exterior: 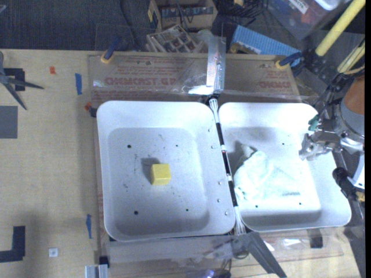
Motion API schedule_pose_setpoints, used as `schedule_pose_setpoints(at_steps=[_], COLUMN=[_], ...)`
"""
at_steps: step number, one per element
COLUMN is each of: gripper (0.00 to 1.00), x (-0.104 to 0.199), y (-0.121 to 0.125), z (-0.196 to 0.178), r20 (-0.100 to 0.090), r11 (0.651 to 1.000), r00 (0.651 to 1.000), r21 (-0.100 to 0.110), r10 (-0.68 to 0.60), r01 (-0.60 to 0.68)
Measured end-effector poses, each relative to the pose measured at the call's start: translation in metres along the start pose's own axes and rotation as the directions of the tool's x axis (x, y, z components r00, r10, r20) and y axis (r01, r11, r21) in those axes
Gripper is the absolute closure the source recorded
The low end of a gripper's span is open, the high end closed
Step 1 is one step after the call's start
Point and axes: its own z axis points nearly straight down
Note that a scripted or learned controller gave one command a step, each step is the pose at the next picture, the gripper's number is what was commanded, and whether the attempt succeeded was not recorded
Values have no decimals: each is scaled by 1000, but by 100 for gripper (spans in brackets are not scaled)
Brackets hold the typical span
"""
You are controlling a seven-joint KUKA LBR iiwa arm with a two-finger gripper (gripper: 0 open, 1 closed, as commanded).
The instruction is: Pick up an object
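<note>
A small yellow block (161,174) lies near the middle of the left bin (116,120). In the right bin (272,113) a crumpled clear-white plastic bag (261,175) rests against the left side. My gripper (312,145) hangs at the right bin's right edge, well to the right of the bag and far from the block. Nothing shows between its fingers.
A metal divider (223,155) separates the two bins. Cardboard (151,77) lies behind them, with cables and boxes (179,16) beyond. Blue tape marks (78,84) sit on the wooden bench at the left.
</note>
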Motion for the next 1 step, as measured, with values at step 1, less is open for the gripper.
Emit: schedule_pose_setpoints(at_steps=[1], gripper=[100], x=[-7], y=[11], z=[-6], r20=[3], r11=[998], r00=[998], r21=[-2], r10=[-60], r01=[60])
